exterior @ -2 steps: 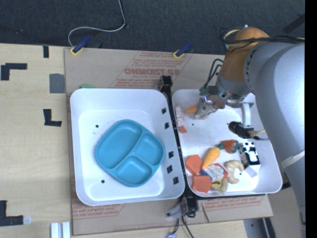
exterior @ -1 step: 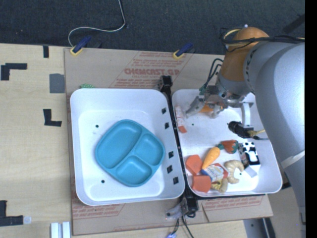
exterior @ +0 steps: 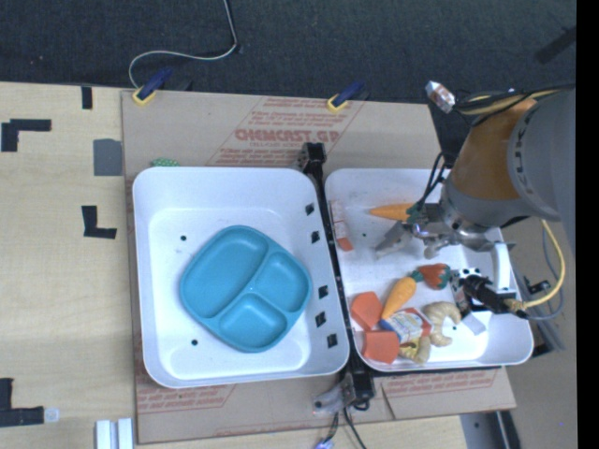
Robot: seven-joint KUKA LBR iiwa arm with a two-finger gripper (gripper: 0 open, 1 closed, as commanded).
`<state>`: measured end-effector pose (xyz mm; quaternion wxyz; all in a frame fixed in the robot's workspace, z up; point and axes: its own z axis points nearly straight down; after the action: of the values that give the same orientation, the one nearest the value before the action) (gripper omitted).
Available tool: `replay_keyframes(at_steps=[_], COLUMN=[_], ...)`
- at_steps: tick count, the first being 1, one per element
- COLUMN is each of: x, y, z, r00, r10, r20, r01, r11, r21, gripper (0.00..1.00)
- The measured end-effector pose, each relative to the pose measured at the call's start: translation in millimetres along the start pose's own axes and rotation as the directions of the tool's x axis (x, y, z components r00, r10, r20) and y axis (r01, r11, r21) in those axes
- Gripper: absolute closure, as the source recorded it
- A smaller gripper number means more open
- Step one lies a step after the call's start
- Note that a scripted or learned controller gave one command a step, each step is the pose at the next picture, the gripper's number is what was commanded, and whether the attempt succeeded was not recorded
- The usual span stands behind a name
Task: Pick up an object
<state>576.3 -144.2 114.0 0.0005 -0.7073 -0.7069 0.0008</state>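
The gripper [exterior: 398, 238] hangs open and empty over the right bin [exterior: 374, 183], one finger splayed toward eight o'clock. The nearest object, a smooth orange toy carrot [exterior: 400, 294], lies just beside it at six o'clock, long axis running one to seven. The left bin [exterior: 154, 190] holds a glossy blue divided plate [exterior: 245, 288].

The arm [exterior: 543, 157] is a thick, rounded grey tube with a broad orange band [exterior: 491, 157] above the wrist. Metal-grey hardware sits at the wrist [exterior: 459, 227]. Black cables [exterior: 435, 181] and a yellow cable [exterior: 552, 269] loop beside it.
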Motion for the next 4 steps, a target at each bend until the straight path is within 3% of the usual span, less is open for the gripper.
replay_keyframes(at_steps=[1, 2, 3, 4], x=[14, 13, 13, 46], y=[-51, -51, -51, -69], z=[28, 18, 18, 28], r00=[1.0, 1.0, 1.0, 1.0], r10=[-0.001, 0.0, 0.0, -0.001], r20=[0.0, 0.003, 0.003, 0.002], r01=[0.001, 0.0, 0.0, 0.001], r11=[1.0, 1.0, 1.0, 1.0], r21=[-0.004, -0.007, -0.007, -0.007], gripper=[0.0, 1.0, 0.0, 0.0])
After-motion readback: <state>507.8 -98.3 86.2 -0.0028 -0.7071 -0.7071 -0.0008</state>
